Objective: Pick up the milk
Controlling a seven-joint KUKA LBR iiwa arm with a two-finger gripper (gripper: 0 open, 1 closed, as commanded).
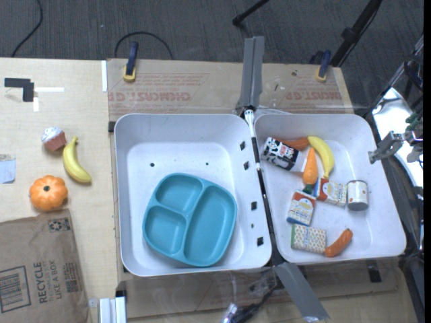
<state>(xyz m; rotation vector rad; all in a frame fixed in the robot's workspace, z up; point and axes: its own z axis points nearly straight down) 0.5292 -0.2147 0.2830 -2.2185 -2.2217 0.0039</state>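
The milk (pixel 279 153) is a small carton with black and white cow patches. It lies on its side in the back left corner of the right bin (pixel 384 200), close to the divider between the bins. A yellow banana (pixel 323 155) and an orange carrot (pixel 310 167) lie just to its right, and the carrot's top nearly touches the carton. Nothing covers the milk.
The right bin also holds a small box (pixel 333 192), a can (pixel 357 195), a juice box (pixel 301 208), a cracker packet (pixel 308 238) and a sausage (pixel 338 242). A blue divided plate (pixel 190 219) lies in the left bin (pixel 135 147). On the bench at left lie a cupcake (pixel 54 138), a banana (pixel 75 161) and a pumpkin (pixel 48 194).
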